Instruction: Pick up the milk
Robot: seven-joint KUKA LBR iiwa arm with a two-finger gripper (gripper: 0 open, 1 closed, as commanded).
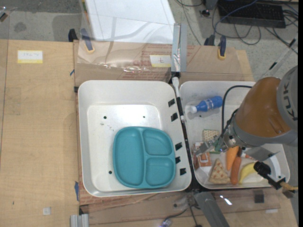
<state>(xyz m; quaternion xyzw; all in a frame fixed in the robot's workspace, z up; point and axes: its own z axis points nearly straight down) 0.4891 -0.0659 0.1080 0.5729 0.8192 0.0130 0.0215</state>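
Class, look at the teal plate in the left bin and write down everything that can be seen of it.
The teal plate is a rounded-corner tray that looks like matte plastic, split by raised ridges into three compartments: one long one on its left and two smaller ones on its right. Nothing lies in them. It rests flat on the floor of the left bin, toward the near right corner, turned slightly askew, its edge close to the bin's right wall. The arm and the food items are over in the other bin.

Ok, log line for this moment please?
arm: over right bin | milk: not identifiable | blue bottle: lying at bin's far side | teal plate: left bin
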